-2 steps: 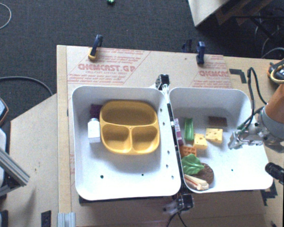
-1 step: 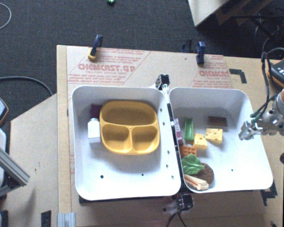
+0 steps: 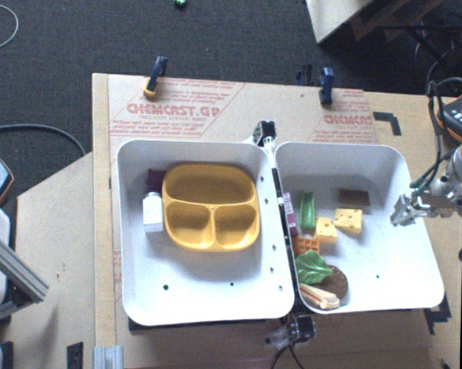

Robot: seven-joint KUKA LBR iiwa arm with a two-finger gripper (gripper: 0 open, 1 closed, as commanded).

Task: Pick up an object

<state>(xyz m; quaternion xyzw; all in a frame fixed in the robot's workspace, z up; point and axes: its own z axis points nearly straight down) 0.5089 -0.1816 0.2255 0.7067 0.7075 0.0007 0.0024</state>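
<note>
Now we are hovering our gripper point(image 3: 406, 210), apparently spread and pinching nothing, over the right edge of the right bin point(image 3: 409, 284), so next we are needing to reach left toward the cheese wedge point(image 3: 348, 220) at centre-right.

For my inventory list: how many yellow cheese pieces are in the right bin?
2. The larger cheese piece lies near the middle of the right bin; the smaller cheese piece sits just left of it. More may be hidden under other food.
</note>
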